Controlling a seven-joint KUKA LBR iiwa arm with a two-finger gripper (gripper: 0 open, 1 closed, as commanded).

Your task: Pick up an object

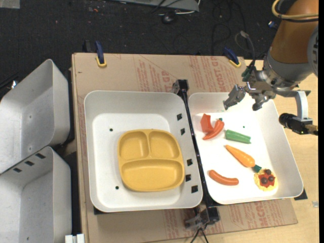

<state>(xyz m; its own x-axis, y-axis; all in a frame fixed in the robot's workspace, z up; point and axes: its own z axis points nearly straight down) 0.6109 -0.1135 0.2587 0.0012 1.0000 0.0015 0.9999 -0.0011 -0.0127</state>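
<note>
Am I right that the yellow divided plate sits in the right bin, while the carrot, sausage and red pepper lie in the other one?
Not quite: the camera view shows the yellow divided plate in the left bin. The carrot, sausage and red pepper do lie in the other one, the right bin.

Glossy yellow plastic tray (pixel 151 160); smooth white bins (pixel 96 135).

The two-finger gripper (pixel 247 99) hangs with its fingers spread apart and nothing between them, over the far edge of the right shallow white bin (pixel 289 151). Just below it lie a red plastic chilli pepper (pixel 211 127) and a green plastic pod (pixel 237 136); further below, an orange plastic carrot (pixel 241 156), a reddish toy sausage (pixel 223 177) and a small yellow toy pizza slice (pixel 266 179). Well to its lower left, a yellow three-compartment plastic plate (pixel 150 160) sits in the left white bin (pixel 101 135).
</note>
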